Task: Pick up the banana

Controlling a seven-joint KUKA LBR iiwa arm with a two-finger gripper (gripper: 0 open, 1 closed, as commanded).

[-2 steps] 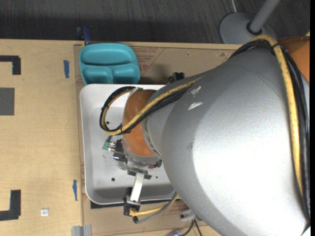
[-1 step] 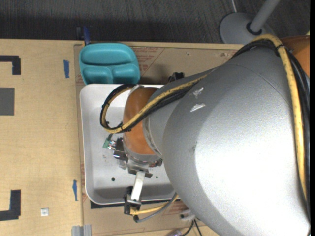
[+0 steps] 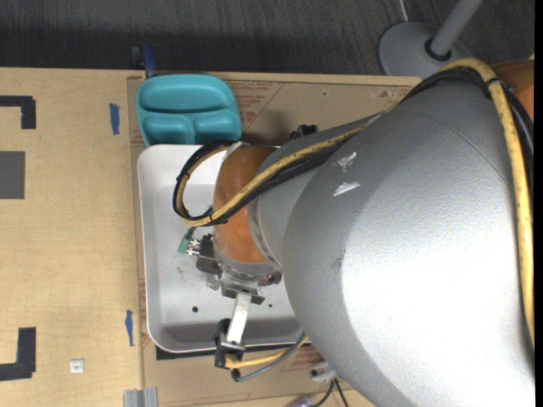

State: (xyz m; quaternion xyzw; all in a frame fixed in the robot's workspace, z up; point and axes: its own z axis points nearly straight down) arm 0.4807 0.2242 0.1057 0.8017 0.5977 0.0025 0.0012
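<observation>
Dark grey carpet [image 3: 212, 15]; tan bench top [image 3: 68, 227], black tape marks [image 3: 21, 113]; grey stand base [image 3: 416, 49].

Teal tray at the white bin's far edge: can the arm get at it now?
Probably yes: the teal tray lies uncovered at the white bin's rim, and the arm is over that bin, nothing between.

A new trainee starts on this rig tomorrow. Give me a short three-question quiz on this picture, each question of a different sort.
1. Multiple choice: what colour is the moulded tray at the upper edge of the white bin in the view? A red, B teal, C yellow.
2. True or false: the arm reaches over the bin from the view's left.
3. Fill in: the band above the wrist is ____.

Key: 1 B. 2 false, it comes in from the right. 3 orange.
</observation>
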